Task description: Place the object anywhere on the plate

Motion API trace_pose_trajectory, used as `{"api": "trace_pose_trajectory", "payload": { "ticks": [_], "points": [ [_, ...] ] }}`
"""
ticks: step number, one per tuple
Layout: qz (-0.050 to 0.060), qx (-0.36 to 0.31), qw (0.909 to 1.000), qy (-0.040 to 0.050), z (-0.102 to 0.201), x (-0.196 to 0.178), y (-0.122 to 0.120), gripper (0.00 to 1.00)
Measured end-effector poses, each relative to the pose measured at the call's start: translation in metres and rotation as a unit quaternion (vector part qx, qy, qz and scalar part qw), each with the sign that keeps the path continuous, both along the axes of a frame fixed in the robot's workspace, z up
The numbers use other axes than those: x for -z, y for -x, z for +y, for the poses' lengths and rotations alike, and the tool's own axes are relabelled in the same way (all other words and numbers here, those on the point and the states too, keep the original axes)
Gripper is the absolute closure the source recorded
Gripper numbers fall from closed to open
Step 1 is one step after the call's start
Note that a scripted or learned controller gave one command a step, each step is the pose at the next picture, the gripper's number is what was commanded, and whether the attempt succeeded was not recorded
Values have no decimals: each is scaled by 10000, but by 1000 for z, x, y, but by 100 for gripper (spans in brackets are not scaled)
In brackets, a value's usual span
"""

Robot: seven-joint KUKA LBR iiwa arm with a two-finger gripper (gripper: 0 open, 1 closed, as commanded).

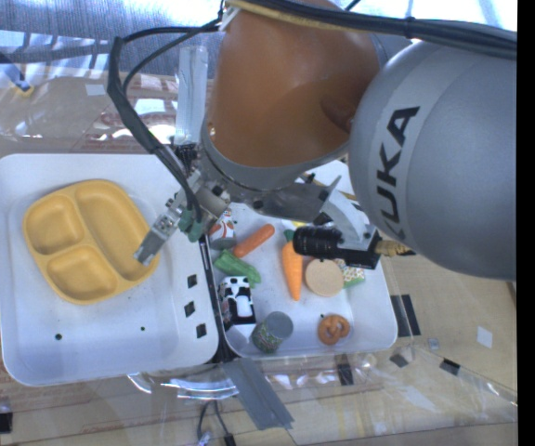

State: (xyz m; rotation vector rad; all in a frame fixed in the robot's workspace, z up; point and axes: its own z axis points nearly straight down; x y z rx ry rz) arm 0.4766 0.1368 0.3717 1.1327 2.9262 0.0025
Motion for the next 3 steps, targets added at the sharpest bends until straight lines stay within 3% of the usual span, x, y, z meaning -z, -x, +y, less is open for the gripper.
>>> {"api": "trace_pose_trajectory", "payload": {
  "ticks": [3],
  "points": [
    [0, 1, 10000, 0, 0, 0, 0, 0]
  ]
}}
